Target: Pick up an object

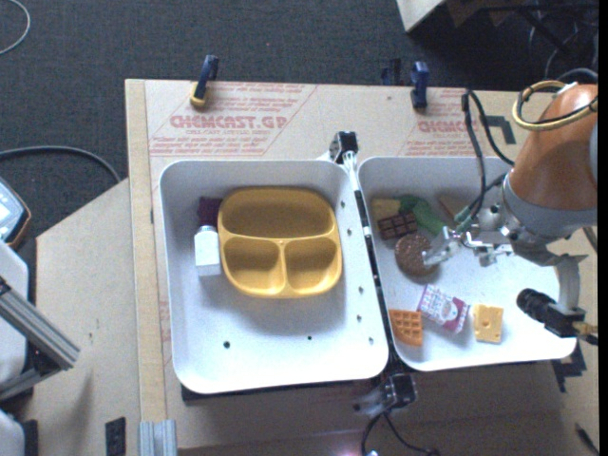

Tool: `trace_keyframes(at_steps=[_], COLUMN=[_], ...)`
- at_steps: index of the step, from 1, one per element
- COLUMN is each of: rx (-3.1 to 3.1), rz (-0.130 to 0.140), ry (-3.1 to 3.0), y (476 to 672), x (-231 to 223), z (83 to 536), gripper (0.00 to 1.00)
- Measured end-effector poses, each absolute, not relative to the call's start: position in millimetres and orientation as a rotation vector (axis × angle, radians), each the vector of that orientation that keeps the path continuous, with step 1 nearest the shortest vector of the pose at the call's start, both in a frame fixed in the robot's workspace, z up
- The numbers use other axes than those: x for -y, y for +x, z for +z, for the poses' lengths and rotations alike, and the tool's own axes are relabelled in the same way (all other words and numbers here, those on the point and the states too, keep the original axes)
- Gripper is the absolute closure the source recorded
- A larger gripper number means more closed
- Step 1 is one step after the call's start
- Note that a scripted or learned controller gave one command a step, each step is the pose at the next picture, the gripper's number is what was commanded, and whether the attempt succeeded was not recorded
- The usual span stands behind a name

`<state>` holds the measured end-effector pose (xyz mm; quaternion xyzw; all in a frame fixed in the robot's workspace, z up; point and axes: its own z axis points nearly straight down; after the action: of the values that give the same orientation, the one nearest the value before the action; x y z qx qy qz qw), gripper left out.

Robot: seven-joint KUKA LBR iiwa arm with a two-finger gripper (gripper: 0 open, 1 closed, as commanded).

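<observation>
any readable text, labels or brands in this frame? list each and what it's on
"CHEMCAST GP": red print on the board under the bins, left part; smaller lines around it are too blurred to read.
The same red print repeats behind the right bin, cut off and unreadable.
Small carton: pink graphics, no legible words.
White bottle: no legible label.

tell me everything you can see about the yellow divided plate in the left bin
The yellow plate is a rounded-rectangle tray, apparently smooth plastic, with three compartments: one long section across the far side and two smaller ones nearer the camera. It lies flat, right side up, in the left bin. A small white bottle sits against its left edge.
</observation>
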<state>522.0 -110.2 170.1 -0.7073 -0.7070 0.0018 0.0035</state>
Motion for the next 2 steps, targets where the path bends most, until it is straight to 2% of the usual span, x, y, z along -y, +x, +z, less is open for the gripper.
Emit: trace_keyframes(at_steps=[1,2], rx=[2.216,2.217], rz=[0.006,0.004], ry=[-2.216,-2.218], y=[525.2,524.4], x=[100.7,99.8], z=[113.0,82.7], gripper=[0.0,0.0])
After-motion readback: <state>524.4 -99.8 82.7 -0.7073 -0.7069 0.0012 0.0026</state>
